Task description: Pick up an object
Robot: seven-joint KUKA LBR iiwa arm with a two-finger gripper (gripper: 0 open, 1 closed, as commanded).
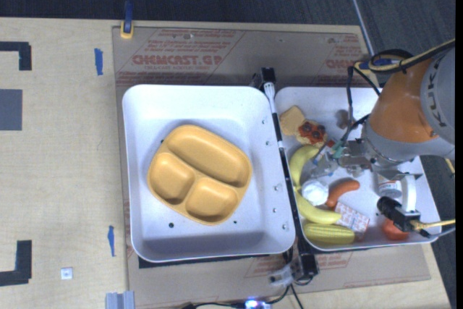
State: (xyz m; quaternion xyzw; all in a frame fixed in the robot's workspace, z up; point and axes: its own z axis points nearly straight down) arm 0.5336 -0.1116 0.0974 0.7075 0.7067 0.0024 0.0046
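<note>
Bins, two, white, side by side. Left bin [141, 155]: you see one yellow divided tray [199, 172] at centre, bare floor around it. Right bin [428, 188]: crowded with a banana [298, 164], sausage [341, 189], corn cob [327, 233] and small packets. Gripper [338, 155] sits low over the banana and sausage; whether its fingers are released or clenched, you cannot tell. Step in hand: likely reaching to grasp. Next move calls for closing on one item, then a straight lift clear of the near walls.

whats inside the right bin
The right bin holds toy food: a banana, a sausage, corn, a cheese wedge and a small wrapped packet. The arm hangs over the bin's middle, covering whatever lies beneath it.
</note>
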